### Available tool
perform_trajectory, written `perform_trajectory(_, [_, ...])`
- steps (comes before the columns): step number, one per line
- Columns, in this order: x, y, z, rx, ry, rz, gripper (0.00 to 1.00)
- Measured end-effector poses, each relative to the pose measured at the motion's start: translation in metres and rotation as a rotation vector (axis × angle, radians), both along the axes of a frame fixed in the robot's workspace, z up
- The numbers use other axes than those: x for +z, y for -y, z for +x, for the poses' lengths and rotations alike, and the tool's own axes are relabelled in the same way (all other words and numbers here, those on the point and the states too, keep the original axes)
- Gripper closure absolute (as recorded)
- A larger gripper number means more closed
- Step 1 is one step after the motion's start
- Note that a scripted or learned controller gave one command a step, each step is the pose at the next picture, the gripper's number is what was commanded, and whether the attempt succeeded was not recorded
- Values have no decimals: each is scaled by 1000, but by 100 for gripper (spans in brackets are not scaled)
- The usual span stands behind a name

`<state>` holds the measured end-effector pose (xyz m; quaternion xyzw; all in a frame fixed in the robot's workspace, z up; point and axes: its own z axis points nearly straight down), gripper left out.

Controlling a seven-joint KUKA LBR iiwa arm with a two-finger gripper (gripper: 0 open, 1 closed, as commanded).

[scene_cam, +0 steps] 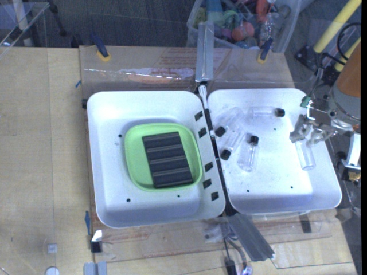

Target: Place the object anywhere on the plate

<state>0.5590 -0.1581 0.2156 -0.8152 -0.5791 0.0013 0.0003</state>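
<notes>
In the right bin [321,193], four clear vials [248,151].

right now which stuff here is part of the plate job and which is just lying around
Part of the job:
- green plate in the left bin
- clear bottles in the right bin
- gripper, over the right bin

Lying about:
- black ridged block on the plate
- tub of coloured toys behind the bins
- blue clamps on the bench
</notes>
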Motion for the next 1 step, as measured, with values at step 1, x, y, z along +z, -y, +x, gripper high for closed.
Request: perform_trajectory(1, [0,0,0,0,0,0,0])
